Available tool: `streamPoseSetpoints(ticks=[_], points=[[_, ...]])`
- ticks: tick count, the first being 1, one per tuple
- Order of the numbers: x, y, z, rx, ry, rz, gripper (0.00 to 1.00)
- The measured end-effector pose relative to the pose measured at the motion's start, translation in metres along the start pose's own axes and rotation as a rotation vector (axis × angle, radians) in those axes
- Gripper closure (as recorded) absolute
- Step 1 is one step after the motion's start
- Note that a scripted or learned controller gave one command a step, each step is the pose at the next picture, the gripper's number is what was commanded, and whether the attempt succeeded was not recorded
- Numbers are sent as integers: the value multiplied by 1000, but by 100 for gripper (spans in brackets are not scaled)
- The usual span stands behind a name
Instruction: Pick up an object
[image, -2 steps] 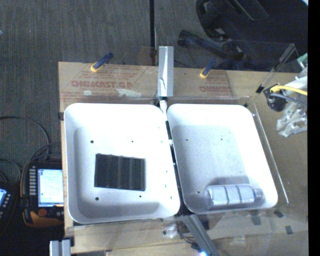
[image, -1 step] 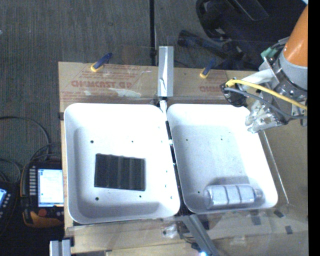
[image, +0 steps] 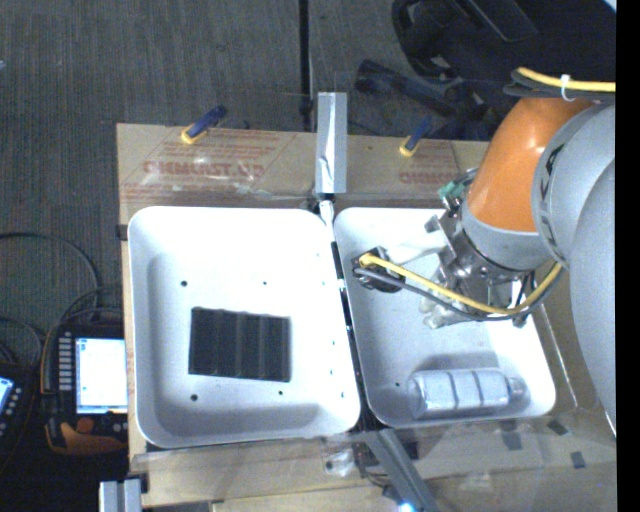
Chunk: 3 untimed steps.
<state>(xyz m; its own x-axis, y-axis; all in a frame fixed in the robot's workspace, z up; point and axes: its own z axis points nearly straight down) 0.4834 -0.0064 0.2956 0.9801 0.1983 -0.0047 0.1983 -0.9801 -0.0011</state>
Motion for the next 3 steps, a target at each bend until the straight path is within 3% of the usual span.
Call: streamPoseSetpoints(ticks=[1,2,3], points=[[42,28,-126,-1,4,-1,100],[81,-48,-82,-1,1,-22,100],[83,-119,-15,-1,1,-52,100]])
